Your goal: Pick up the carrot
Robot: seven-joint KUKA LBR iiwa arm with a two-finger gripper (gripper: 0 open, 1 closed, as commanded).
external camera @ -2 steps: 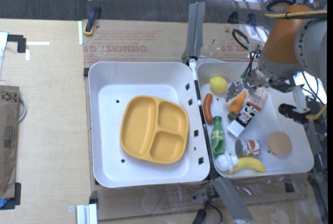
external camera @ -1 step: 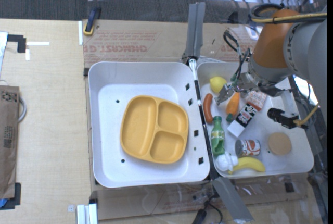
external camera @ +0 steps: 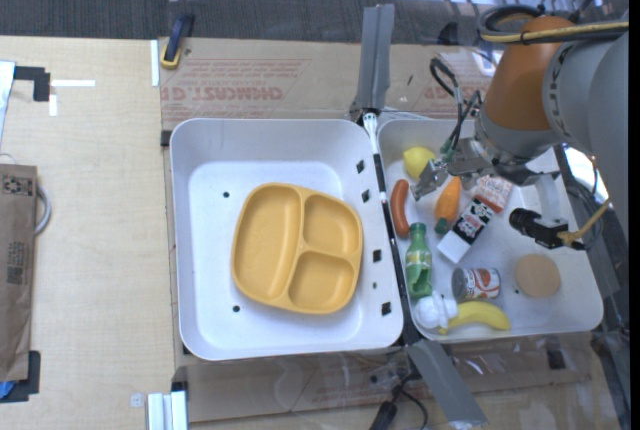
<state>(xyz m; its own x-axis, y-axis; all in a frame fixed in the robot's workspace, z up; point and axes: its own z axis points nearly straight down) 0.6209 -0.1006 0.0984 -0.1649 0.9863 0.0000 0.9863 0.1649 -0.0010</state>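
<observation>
- The claw (external camera: 440, 175) hangs low over the back of the right bin (external camera: 590, 303); its metal fingers (external camera: 430, 180) sit just left of the carrot's upper end, but whether they are apart or together cannot be told.
- The carrot (external camera: 449, 199) lies in the right bin, slanted, its top right beside the claw and its lower end pointing toward the front.
- A lemon (external camera: 418, 160) sits just behind the claw, and a red sausage (external camera: 400, 207) lies to the carrot's left.
- A small carton (external camera: 466, 223) touches the carrot's right side.
- The left bin (external camera: 200, 218) holds a yellow tray (external camera: 297, 247).
</observation>
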